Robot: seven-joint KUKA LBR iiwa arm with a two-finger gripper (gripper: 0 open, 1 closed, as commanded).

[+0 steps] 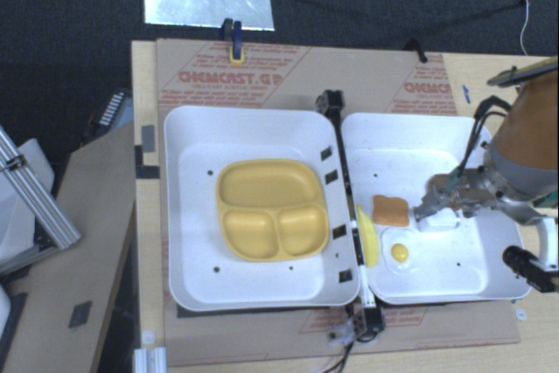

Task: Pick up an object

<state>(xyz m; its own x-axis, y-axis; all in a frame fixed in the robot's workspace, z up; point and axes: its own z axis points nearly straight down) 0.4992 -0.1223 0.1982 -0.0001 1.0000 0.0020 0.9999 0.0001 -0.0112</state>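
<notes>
Centrally, the left white plastic bin [188,188] holds a smooth yellow plastic tray with three rounded compartments [269,209]. Right of it, the second white bin [463,275] holds a flat orange-brown toast-like square [390,210], a curved yellow banana-like piece [368,236] and a glossy fried-egg shape [399,253]. The metallic gripper [431,207] sits just right of the square; whether its fingers are apart or together cannot be told.

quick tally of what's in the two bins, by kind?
Divided yellow plate: 1, in the left bin
Toast slice: 1, in the right bin
Fried egg: 1, right bin
Banana: 1, right bin, along its left wall
Total: 4
</notes>
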